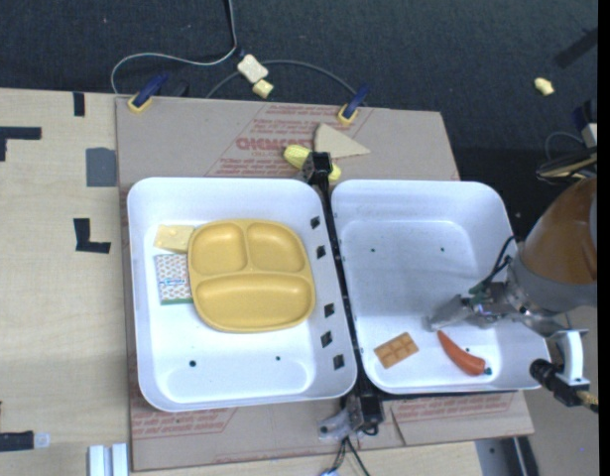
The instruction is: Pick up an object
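Toward the near right corner of the right bin, an orange-red carrot-shaped toy is seen lying flat on the white floor, slanted, with one end close to the bin's front wall. Just to its left, apart from it, a small tan waffle-like square is laid flat. The gripper is held just above and beside the carrot's upper end; whether the jaws are spread or pressed together cannot be told, and nothing is seen held between them. The left bin is occupied by a yellow divided plate, with a pale yellow wedge and a small patterned packet tucked against the plate's left edge.

The carrot is judged to be light, stiff and probably smooth plastic, so slipping is likely if it is pinched near a tapered tip. A hold across its thicker middle, at right angles to its length, is judged safest. The flat waffle square is judged harder to lift from the floor.
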You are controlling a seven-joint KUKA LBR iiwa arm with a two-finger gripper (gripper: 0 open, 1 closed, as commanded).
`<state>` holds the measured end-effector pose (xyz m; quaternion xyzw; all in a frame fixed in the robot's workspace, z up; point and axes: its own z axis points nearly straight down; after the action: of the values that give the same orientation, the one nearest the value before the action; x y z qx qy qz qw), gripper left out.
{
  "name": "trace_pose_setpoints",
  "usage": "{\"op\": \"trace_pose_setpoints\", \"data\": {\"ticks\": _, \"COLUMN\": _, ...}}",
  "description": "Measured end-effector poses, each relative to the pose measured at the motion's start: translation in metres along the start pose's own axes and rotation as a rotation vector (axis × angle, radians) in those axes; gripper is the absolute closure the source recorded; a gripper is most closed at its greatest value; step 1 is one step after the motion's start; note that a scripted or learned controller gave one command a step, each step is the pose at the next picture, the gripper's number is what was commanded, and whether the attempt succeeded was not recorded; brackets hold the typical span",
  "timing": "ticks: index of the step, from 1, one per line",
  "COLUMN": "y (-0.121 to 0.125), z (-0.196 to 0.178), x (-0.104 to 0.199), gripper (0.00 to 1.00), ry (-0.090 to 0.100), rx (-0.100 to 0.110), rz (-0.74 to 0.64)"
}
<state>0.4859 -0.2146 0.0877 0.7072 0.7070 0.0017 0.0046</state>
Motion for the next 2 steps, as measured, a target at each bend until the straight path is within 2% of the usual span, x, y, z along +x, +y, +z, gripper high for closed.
{"op": "trace_pose_setpoints", "data": {"ticks": 1, "y": 0.055, "z": 0.001, "x": 0.050, "gripper": 0.00, "ry": -0.001, "rx": 0.002, "rz": -0.005}}
{"op": "trace_pose_setpoints", "data": {"ticks": 2, "y": -0.003, "z": -0.076, "x": -0.015, "gripper": 0.00, "ry": -0.001, "rx": 0.006, "rz": 0.007}}
